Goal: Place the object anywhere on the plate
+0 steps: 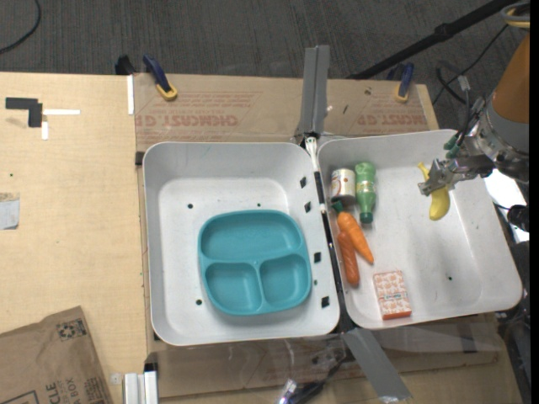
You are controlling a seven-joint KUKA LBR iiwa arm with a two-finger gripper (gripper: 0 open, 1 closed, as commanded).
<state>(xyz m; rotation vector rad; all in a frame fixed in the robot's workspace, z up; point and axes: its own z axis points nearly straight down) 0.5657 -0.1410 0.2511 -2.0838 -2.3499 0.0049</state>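
ok, two white bins side by side on the bench. left bin [168, 251] has a teal plate [254, 261] w/ three compartments, sitting roughly mid-bin, a bit toward the near side. nothing on the plate.

right bin [472, 284] holds the clutter. along its left wall: a small can [342, 183] lying next to a green bottle [365, 192], the two side by side and about touching. just below them, two carrots [354, 244], orange, lying close together and angled down the wall. nearer the front edge, a small red-and-white box [392, 295], flat on the bin floor, apart from the carrots.

arm [509, 108] comes in from the right, orange band up top. gripper [441, 180] is over the far-right part of the right bin, and there's a yellow banana [439, 202] right at its tip, hanging down from the fingers. looks like the fingers are clamped on the banana's top end, w/ the yellow body sticking out below them. banana is well apart from the plate, whole right bin's width plus the divider between them.

behind the bins: cardboard sheet [227, 116] w/ red print, held by two clamps. wooden bench surface [59, 225] to the left, brown cardboard piece at the near-left corner.
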